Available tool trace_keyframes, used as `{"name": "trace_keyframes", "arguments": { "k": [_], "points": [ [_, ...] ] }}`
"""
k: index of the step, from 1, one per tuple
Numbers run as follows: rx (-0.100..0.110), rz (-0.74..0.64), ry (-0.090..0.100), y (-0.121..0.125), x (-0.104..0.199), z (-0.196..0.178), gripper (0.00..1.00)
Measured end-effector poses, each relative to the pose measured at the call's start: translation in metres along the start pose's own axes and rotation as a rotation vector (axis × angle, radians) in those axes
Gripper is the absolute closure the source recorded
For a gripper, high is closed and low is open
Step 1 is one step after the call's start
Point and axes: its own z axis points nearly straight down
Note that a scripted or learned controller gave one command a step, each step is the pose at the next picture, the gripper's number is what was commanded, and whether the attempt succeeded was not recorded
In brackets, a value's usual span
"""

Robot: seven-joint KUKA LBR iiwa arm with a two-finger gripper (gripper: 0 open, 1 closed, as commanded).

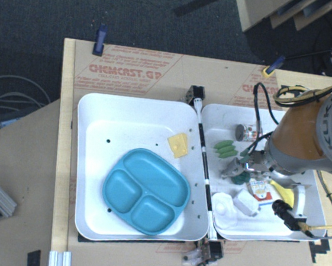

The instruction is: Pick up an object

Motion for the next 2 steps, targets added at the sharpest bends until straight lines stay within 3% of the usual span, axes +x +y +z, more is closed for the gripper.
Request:
{"name": "trace_keyframes", "arguments": {
  "k": [1, 2],
  "points": [
    [-0.008, 0.001, -0.003, 0.002, -0.001, -0.012, 1.0],
    [0.008, -0.002, 0.002, -0.009, 0.057, -0.128, 1.0]
  ]
}}
